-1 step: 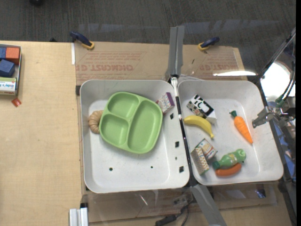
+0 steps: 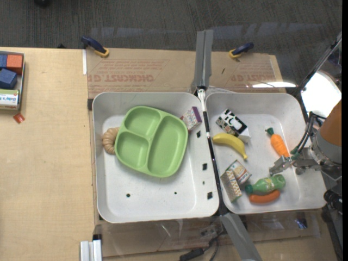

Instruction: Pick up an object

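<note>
Two white bins [image 2: 109,162] share the bench; the hand [image 2: 287,165] hovers open and empty beside the carrot [image 2: 279,144].

A pale wooden worktop [image 2: 43,189] carries two shallow white plastic bins, the left one [image 2: 97,162] and the right one [image 2: 255,94] touching along their inner rims. A sheet of brown printed cardboard [image 2: 141,72] lies beneath them and reaches the worktop's far edge, where two blue-and-orange spring clamps, one to the left [image 2: 95,46] and one to the right [image 2: 241,49], grip it. A grey metal strip [image 2: 203,64] runs from the far edge to the seam between the bins. At the worktop's left edge sits an open box of blue and orange blocks [image 2: 11,80], with a small red block [image 2: 19,118] just beside it. Dark grey carpet [image 2: 163,10] lies beyond.
</note>
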Motion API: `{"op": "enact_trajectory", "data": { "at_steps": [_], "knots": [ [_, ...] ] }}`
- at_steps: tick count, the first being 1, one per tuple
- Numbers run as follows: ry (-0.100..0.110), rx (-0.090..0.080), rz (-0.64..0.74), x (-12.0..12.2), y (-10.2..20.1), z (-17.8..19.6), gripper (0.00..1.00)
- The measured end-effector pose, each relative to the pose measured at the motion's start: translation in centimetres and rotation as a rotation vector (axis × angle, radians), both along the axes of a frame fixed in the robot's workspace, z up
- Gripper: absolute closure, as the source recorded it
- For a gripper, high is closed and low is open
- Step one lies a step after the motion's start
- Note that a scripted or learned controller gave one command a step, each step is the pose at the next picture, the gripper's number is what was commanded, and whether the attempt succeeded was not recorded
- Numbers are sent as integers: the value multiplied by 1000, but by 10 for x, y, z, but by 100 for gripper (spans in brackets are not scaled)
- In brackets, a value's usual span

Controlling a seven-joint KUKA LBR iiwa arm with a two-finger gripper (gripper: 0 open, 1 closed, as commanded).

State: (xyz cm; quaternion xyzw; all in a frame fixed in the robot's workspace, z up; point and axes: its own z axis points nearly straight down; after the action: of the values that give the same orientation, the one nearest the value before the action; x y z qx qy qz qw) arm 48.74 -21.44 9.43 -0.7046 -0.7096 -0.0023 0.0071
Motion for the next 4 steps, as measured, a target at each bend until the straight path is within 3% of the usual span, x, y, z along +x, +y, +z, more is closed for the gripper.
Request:
{"op": "enact_trajectory", "data": {
  "at_steps": [1,2,3,4],
  "knots": [
    [-4,-12,-8,-10,79,-3,0],
    [-4,-13,-13,-10,78,5,100],
    [-6,-15,-6,-8,159,121,100],
    [-6,-15,-6,-9,159,121,0]
  ]
}}
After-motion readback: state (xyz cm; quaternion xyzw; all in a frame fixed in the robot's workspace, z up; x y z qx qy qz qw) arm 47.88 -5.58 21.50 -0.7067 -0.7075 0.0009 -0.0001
